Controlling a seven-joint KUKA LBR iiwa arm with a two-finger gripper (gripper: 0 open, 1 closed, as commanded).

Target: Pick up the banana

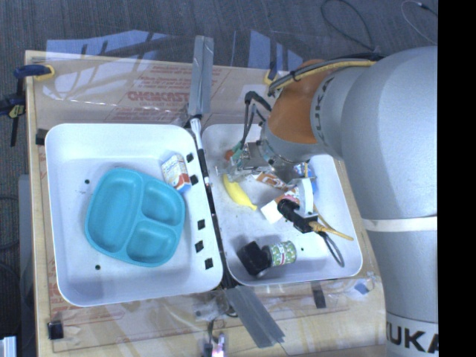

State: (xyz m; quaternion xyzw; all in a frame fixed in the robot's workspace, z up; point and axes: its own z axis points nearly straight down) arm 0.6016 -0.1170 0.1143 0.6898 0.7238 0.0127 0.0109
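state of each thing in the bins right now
banana: lying in the right bin, just below the gripper
blue divided plate: flat in the left bin
small carton: lying beside the plate
small jar: on its side, black cap left

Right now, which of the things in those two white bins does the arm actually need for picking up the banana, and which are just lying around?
Part of the job:
- banana, lying in the right bin
- gripper, just above the banana

Just lying about:
- blue divided plate in the left bin
- small carton beside the plate
- black-capped bottle
- other clutter under the arm, too jumbled to name
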